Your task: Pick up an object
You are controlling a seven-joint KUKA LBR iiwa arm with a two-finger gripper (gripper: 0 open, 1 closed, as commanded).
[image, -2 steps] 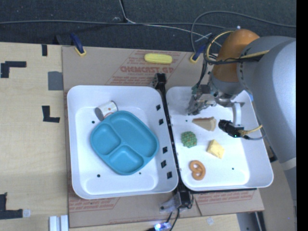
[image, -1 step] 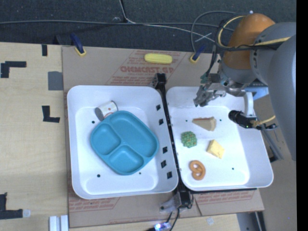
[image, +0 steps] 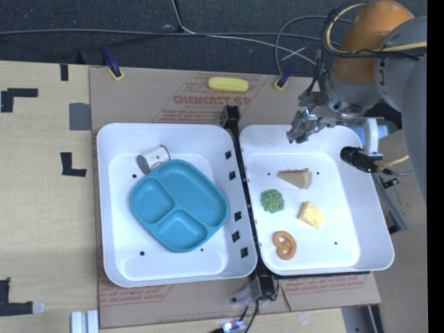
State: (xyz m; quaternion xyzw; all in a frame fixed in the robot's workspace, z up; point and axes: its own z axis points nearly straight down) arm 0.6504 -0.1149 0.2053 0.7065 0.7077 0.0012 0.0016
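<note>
Right bin (image: 374,252) holds four pickable items: tan wedge (image: 296,178) near the top, green broccoli piece (image: 272,200) below-left of it, yellow cheese block (image: 311,215) to the right, pretzel (image: 284,245) lowest. My claw (image: 300,132) hangs over that bin's upper rim, above the wedge, nothing between the fingers; can't tell how far apart they are. Left bin (image: 111,255) has a blue divided plate (image: 179,205) and a small cup (image: 152,159) on its side. Yellow banana-like piece (image: 227,84) lies on the worktop (image: 41,207) behind the bins.

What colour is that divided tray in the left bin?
Light blue; the divided tray shows plainly in the camera view.
</note>
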